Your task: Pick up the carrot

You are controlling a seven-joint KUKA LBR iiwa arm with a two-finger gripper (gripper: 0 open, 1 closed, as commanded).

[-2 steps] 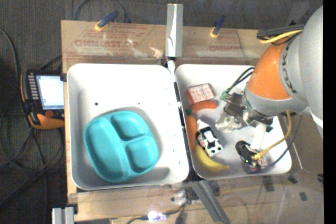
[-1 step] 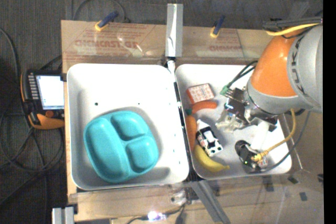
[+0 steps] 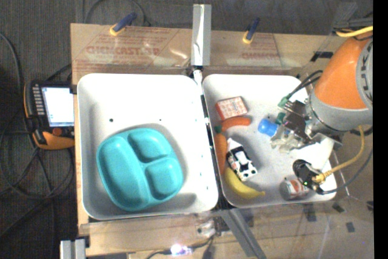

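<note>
You'll find the carrot lying against the left wall of the right bin, just left of the black-and-white toy. The gripper hangs well right of it; whether its jaws are apart you cannot tell.

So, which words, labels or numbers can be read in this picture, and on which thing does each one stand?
None can be read with certainty.
Cardboard sheet behind the bins: large faint red print, too washed out to read.
Small red box in the right bin: a label, too small to read.
Orange part of the arm: dark letters at the picture's edge, cut off.
Handheld screen left of the bins: lit, text too blurred.
</note>
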